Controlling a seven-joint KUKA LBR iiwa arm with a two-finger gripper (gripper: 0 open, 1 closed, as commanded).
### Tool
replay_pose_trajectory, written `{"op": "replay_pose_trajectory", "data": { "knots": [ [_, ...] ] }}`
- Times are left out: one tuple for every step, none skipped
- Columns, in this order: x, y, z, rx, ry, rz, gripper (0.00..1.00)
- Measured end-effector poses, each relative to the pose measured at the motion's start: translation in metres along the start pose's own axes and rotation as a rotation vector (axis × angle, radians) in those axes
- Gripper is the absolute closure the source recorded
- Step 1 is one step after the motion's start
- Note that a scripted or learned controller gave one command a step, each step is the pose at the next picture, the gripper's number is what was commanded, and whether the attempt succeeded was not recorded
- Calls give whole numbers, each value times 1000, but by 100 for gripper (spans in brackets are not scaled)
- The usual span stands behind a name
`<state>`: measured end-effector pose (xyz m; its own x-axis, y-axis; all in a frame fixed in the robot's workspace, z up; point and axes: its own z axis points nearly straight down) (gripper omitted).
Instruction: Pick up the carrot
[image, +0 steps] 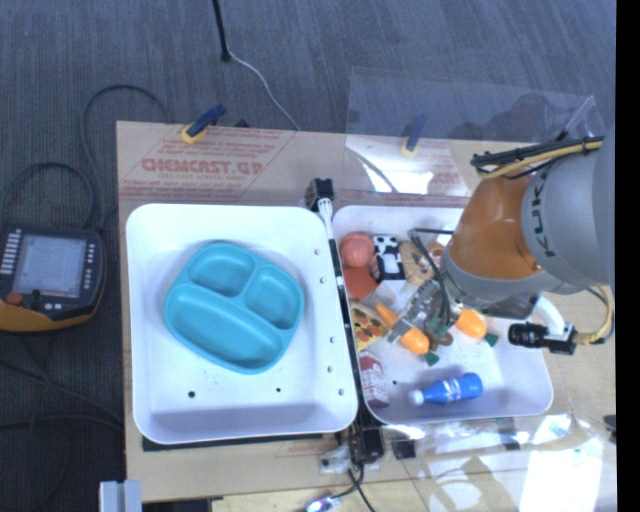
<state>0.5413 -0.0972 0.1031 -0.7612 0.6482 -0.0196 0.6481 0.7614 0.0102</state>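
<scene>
One carrot (414, 340); two bins (150, 400)

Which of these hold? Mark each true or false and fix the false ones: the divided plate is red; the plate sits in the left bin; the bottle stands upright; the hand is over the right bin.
1. The divided plastic plate is red. False: it is light blue.
2. That plate sits in the left white bin. True.
3. The blue plastic bottle stands upright. False: it lies on its side in the right white bin.
4. The hand is over the right bin, by the orange carrot. True.
</scene>
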Motion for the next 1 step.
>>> {"op": "replay_pose_trajectory", "data": {
  "knots": [
    [40,7,-84,9,13,160,100]
  ]
}}
